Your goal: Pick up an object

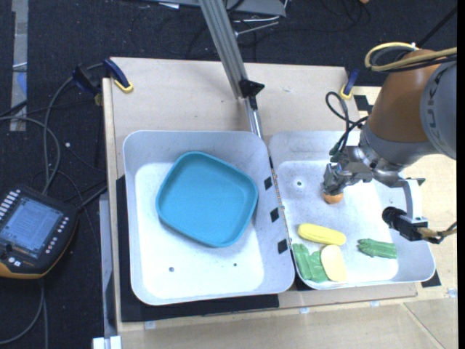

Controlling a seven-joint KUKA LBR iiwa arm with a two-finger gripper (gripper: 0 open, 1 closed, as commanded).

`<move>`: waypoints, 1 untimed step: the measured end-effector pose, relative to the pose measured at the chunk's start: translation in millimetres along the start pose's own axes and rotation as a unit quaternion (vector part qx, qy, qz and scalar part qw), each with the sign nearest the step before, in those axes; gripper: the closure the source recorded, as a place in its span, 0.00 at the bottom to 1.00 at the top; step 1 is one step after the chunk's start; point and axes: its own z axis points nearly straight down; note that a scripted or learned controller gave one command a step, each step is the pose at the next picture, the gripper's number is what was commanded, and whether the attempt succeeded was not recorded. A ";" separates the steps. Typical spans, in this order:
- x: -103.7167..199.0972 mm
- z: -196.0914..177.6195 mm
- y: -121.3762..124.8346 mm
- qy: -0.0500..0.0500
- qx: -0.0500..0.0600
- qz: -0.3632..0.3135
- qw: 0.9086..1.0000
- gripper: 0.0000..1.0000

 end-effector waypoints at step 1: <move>55.2 -1.2 -5.8 0.000 0.000 0.000 1.000 1.00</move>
